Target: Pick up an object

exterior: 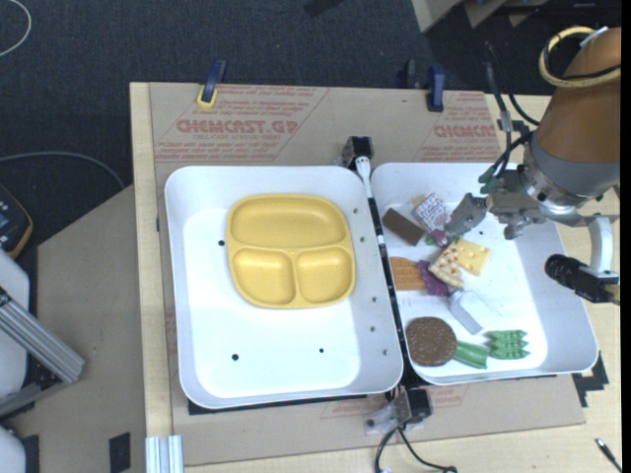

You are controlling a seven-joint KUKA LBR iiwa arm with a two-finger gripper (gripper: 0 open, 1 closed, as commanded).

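A green pea-pod toy and a round brown burger patty lie at the near edge of the right bin. Beyond them a small grey block sits beside an orange cracker-like piece, and a yellow holed cheese wedge rests mid-bin. Just above the cheese hangs the gripper of the grey-and-orange arm; whether its fingers are parted or closed cannot be told. Farther back lie a dark brown bar and a small printed packet. In the left bin sits a yellow three-section plate.
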